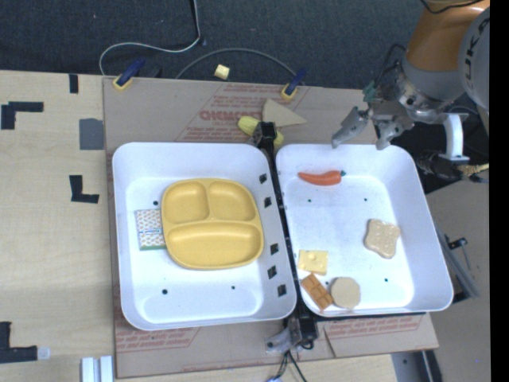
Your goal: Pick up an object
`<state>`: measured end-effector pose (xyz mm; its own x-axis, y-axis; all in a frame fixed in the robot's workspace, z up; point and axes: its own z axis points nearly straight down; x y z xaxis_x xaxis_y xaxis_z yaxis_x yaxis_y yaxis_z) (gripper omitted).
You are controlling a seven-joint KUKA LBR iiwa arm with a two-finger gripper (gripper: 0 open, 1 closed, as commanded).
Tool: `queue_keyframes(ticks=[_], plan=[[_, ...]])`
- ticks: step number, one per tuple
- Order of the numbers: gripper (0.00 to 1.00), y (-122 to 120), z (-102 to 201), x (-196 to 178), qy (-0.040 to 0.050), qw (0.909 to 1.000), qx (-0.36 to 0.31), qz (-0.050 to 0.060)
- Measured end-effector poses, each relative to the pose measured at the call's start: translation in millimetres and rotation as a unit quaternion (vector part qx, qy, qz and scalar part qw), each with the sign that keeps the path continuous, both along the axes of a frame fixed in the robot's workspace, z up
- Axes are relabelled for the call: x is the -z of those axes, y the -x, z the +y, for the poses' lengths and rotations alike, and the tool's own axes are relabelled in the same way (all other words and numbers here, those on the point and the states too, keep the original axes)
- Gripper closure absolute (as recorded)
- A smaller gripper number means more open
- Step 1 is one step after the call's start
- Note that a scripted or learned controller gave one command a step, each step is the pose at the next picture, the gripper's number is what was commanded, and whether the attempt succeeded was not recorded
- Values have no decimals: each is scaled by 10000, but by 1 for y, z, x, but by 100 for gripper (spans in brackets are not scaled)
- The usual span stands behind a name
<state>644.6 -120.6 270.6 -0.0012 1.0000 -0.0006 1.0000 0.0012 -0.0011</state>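
1. Two shallow white plastic bins side by side on a cardboard-covered bench: left bin (127, 293), right bin (421, 213).
2. Left bin: one yellow three-compartment plastic tray (212, 223) at centre; one small patterned green-and-white card (149, 229) at the tray's 9 o'clock, partly tucked beneath its edge.
3. Right bin, five items: one orange-red toy carrot with green tip (320, 178) at 11 o'clock; one tan bread-shaped piece (382, 238) at 3 o'clock; one pale yellow square block (313, 261), one brown waffle-textured piece (316, 292) and one round beige disc (345, 293) clustered at 7 o'clock, disc touching waffle piece.
4. Grey two-finger gripper (364, 134) above the right bin's far rim, at 1 o'clock from the carrot; fingers spread apart, nothing between them.
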Motion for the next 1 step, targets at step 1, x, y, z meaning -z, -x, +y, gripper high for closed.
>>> queue_keyframes(ticks=[1], plan=[[0,16,9,118,-10,10000,-1,50]])
